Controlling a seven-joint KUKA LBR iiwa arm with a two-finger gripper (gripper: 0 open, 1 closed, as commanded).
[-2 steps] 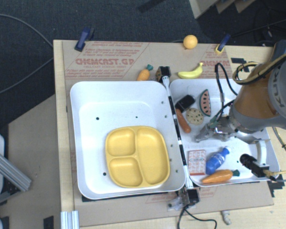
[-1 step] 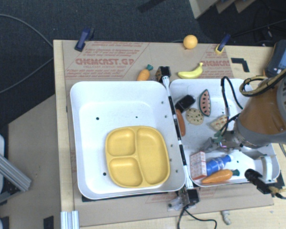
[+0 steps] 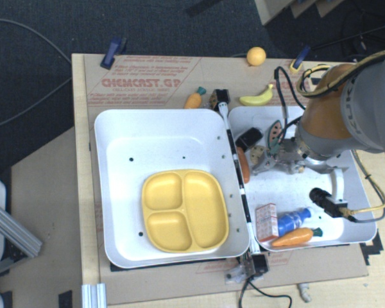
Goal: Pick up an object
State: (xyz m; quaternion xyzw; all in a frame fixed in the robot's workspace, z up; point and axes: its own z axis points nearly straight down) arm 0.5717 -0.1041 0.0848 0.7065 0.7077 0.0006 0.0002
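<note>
Below, dark carpet surrounds a bench [image 3: 147,82] carrying two white bins: the left bin [image 3: 115,140] holds a yellow divided plate [image 3: 185,209], while the right bin [image 3: 356,233] holds a small box [image 3: 266,221], a blue bottle [image 3: 292,222] and a carrot [image 3: 293,237] near its front edge. The arm [image 3: 346,108] reaches over the right bin, its gripper [image 3: 269,159] low by the bin's left wall. Whether it grasps anything cannot be made out.
</note>
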